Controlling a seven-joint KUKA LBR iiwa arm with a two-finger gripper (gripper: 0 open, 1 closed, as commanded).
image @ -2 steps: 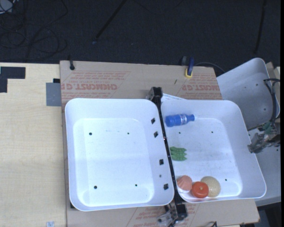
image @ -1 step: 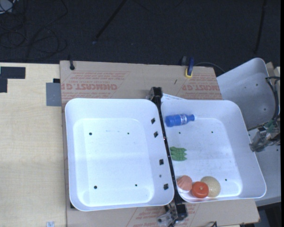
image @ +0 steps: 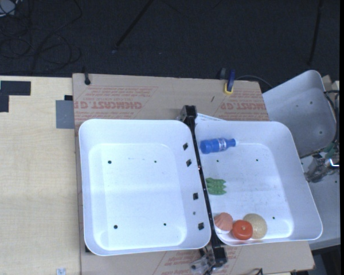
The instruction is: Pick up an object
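The right bin (image: 275, 132) holds several small objects. A blue bottle (image: 217, 145) lies on its side near the bin's far left corner. A small green object (image: 215, 186) rests against the left wall, about halfway down. In the near left corner, a pink rounded object (image: 223, 221), a red round object (image: 242, 230) and a tan round object (image: 255, 224) huddle close together. A broad grey part of the arm (image: 301, 105) sits beyond the right bin's far right corner, above the bench.
The left bin (image: 86, 153) stands beside the right one, with a black divider (image: 198, 176) of clips between them. Both rest on a cardboard sheet (image: 132, 99). Cables and small hardware (image: 321, 168) lie off the right bin's right rim.
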